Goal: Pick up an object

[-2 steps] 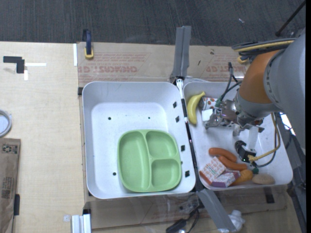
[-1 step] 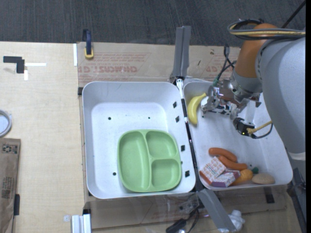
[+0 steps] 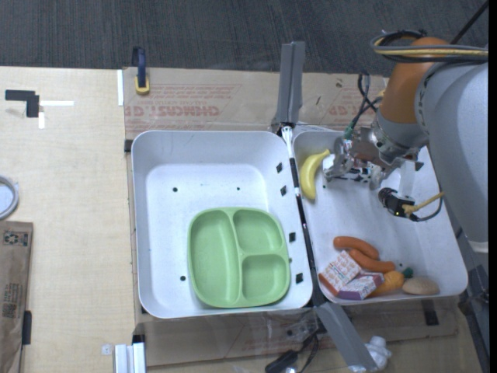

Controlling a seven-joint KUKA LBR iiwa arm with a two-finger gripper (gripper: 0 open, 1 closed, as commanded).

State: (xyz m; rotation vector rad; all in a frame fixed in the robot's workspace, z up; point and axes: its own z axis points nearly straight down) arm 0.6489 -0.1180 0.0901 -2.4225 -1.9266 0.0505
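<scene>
Over the right bin [image 3: 435, 231], near its back left corner, the gripper [image 3: 349, 168] hangs low on the grey arm [image 3: 458, 115] with its orange band [image 3: 404, 92]. How the gripper is set cannot be told from this view, since its metal parts blur together. A yellow banana [image 3: 311, 173] lies just beside it on the left, close against the bin's left wall, its curve running front to back; whether the two touch cannot be told. Nothing can be seen caught in the gripper.

Along the front of the same bin sits a small heap: 2 orange sausages [image 3: 361, 253], a pink and white packet [image 3: 345, 277], an orange piece [image 3: 392, 280] and a pale tan lump [image 3: 420, 287], all well apart from the gripper.

Beside it, the left bin [image 3: 155, 208] holds a green plate [image 3: 238, 256] with 3 compartments, lying flat toward the front. A yellow and blue clamp [image 3: 140, 72] stands on the cardboard behind the left bin.
</scene>
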